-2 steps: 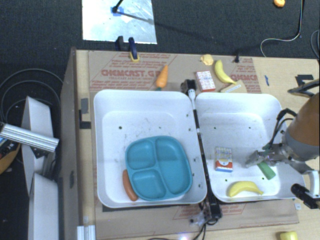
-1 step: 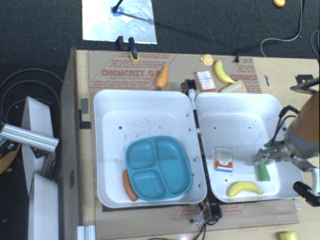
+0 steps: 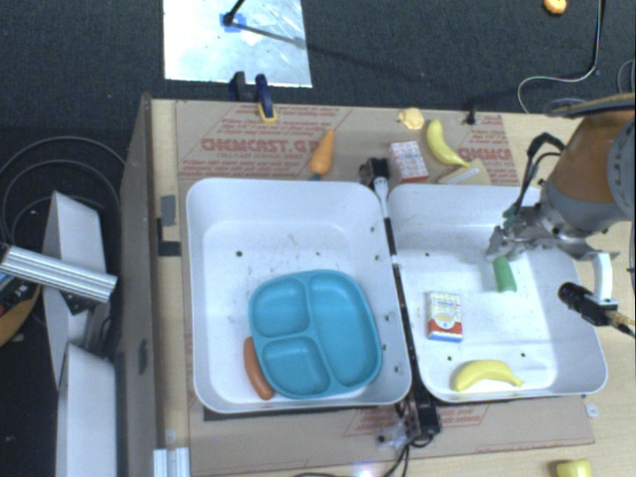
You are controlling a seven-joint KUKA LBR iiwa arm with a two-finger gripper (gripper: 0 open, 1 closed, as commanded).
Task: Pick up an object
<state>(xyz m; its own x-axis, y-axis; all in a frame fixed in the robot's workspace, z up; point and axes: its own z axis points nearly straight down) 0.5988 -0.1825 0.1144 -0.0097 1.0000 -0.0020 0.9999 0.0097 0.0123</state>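
Two white bins side by side on the table (image 3: 159, 296). In the left bin (image 3: 229, 227), a blue tray (image 3: 316, 334) with three compartments, toward the near edge. A sausage (image 3: 256, 368) just beside the tray's left near corner, lying along the bin floor.

In the right bin (image 3: 447, 222), a green cylinder (image 3: 505, 273) near the right wall, roughly midway between far and near edges. Directly over its far end, the hand (image 3: 509, 246), reaching in from the right on the grey arm (image 3: 586, 182) with its orange band. Fingers pointing down toward the cylinder's top end; touching or just above, hard to tell. Spread of the fingers not readable either: too small and dark against the bin to say wide, narrow or closed on anything. Nothing clearly seen between them.

Near the bin's middle, a small box (image 3: 445, 316) with red and white print, lying flat. A banana (image 3: 485, 374) close to the near edge, well apart from the cylinder.

On the table beyond the bins' far edges: a carrot (image 3: 322, 153) behind the left bin, another box (image 3: 408, 161) and a second banana (image 3: 440, 144) behind the right bin, with a small yellow lump (image 3: 410, 118) just beside that banana. A blue clamp (image 3: 262, 92) at the table's far edge.
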